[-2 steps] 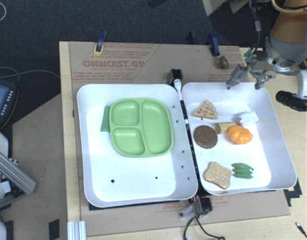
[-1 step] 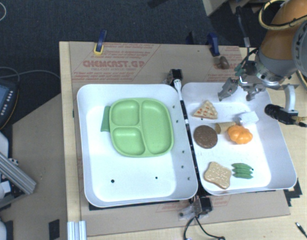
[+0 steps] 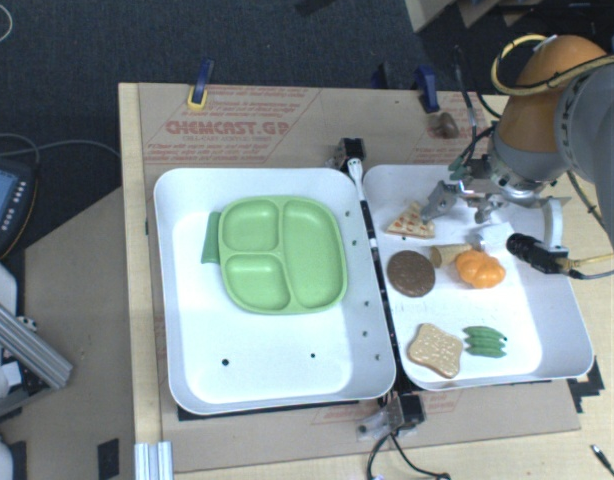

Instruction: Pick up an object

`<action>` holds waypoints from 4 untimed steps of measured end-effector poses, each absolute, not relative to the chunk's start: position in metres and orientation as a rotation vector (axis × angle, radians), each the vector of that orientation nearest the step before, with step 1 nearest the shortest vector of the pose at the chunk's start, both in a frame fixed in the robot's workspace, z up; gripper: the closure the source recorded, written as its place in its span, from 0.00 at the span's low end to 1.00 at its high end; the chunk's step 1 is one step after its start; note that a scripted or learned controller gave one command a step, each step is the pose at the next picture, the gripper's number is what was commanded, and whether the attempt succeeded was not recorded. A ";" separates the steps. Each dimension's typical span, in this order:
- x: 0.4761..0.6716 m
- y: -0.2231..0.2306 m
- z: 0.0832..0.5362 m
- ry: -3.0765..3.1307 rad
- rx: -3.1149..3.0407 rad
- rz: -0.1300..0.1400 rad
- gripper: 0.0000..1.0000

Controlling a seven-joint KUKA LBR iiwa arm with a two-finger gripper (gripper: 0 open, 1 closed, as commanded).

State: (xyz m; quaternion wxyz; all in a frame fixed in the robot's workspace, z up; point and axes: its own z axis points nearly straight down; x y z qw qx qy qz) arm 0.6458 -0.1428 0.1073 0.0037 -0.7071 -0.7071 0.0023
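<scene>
Arm [image 3: 562, 108]: reaches in from the right, over the right bin's far end
Jaws [image 3: 465, 200]: low over the bin, just right of the cracker; apart or together cannot be told
Right bin [image 3: 557, 343]: cracker [image 3: 411, 224] at the far left; brown disc [image 3: 411, 273] below it; orange [image 3: 480, 269] beside the disc; toast [image 3: 434, 350] and green beans [image 3: 485, 341] at the near end
Left bin [image 3: 187, 298]: green divided plate [image 3: 282, 254] inside
Table [image 3: 137, 168]: carries both bins

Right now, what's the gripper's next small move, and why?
Probably a short drop toward the waffle piece. The gripper hangs in the right bin just beside it, holding nothing, and that is the nearest item; the orange lies further off.
</scene>
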 end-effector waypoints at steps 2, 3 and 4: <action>0.650 -0.143 0.103 -2.229 -2.226 -0.011 1.00; 0.662 -0.141 0.157 -2.227 -2.224 -0.006 1.00; 0.654 -0.143 0.207 -2.225 -2.227 -0.005 1.00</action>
